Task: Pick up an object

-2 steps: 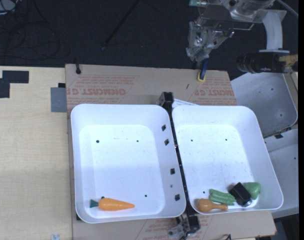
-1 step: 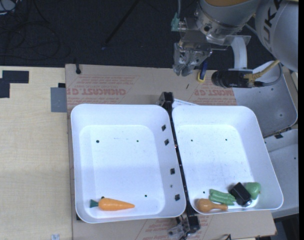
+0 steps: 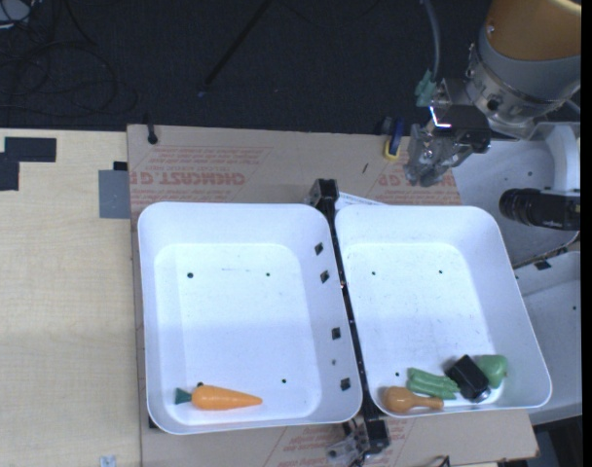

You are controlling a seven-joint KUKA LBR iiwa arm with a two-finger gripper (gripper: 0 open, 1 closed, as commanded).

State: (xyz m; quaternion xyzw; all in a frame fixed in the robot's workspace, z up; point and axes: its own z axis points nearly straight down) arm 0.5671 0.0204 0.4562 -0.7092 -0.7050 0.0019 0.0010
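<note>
Cardboard-topped bench [image 3: 228,168], two white bins. L bin [image 3: 160,261]: carrot [image 3: 223,398] at near edge. R bin [image 3: 510,290]: green veg, black block [image 3: 468,377], tan gourd clustered near corner. Gripper [image 3: 425,168] hangs beyond R bin, nothing visibly held; jaw opening can't be told. Approach stage; next needs descent onto one item.

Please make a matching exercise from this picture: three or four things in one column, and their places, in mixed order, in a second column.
Things:
1. toy carrot
2. black block
3. gripper
4. tan pear-shaped toy

Places:
A. above the far edge of the right bin
B. near left corner of the left bin
C. near edge of the right bin, left of the green pieces
D. lying on the green pieces, near right corner

Pairs: 1-B, 2-D, 3-A, 4-C
</note>
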